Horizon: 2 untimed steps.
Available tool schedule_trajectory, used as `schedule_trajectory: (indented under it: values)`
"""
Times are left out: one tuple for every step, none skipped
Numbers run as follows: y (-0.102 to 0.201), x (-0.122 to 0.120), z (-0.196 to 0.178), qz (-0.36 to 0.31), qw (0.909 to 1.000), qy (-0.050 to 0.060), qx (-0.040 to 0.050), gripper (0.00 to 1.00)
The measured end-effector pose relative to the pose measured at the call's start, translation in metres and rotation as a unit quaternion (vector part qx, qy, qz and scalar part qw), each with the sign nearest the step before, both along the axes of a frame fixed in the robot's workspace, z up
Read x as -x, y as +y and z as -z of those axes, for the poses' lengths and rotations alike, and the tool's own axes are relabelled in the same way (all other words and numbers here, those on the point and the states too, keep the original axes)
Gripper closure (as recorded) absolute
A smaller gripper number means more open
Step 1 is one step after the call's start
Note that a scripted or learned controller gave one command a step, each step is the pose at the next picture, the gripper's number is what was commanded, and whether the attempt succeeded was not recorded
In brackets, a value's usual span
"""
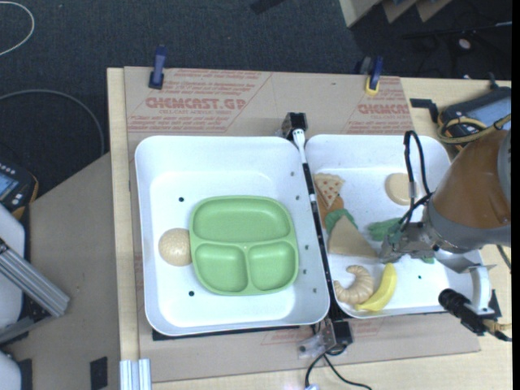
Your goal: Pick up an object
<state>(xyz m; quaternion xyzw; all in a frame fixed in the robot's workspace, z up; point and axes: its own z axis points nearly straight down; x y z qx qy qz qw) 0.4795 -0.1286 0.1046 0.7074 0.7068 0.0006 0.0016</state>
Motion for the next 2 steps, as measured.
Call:
schedule_trajectory:
  values:
    - [0.0001, -0.0003, -0.0098, 0.0, 1.0, -0.001, 0.0004, 1.0]
    - [0.0001, 0.0, -0.0091, 0.0, 1.0, 0.0, 0.0003, 0.0]
